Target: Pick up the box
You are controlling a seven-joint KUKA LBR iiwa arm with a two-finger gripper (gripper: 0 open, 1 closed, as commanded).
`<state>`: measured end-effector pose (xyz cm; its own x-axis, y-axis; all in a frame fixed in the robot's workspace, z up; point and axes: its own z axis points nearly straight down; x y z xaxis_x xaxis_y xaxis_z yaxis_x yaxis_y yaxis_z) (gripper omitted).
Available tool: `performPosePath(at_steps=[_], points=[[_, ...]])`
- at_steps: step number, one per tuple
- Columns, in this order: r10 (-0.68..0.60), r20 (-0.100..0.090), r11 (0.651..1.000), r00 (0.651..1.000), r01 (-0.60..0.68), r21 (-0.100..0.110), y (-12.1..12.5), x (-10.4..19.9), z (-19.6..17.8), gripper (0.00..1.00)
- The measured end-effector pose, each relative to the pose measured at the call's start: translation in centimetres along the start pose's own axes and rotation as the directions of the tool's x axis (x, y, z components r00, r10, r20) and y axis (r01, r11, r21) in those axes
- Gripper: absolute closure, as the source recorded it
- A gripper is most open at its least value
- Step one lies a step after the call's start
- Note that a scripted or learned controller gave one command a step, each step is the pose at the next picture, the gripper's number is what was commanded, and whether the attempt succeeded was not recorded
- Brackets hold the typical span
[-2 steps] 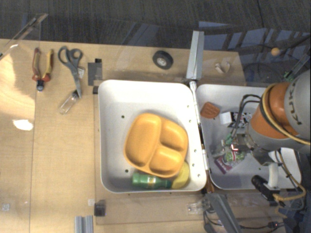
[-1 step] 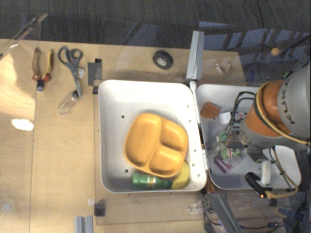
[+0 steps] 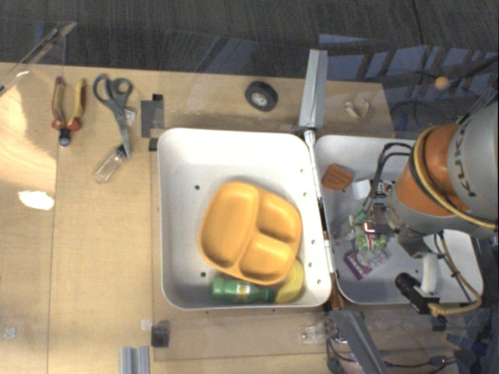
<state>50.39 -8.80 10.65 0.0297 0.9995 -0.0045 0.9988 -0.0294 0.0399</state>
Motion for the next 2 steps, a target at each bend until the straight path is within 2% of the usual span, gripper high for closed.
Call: performPosePath(at_steps=[1,2], points=[[-0.158,-0.01,0.987,0.987,0.158,0.032,-1.2,6.7,-9.0,1.0],[-0.053,-0.005,0.998,0.999,0.053,0.035,1.8,-4.8,-10.6,1.0]])
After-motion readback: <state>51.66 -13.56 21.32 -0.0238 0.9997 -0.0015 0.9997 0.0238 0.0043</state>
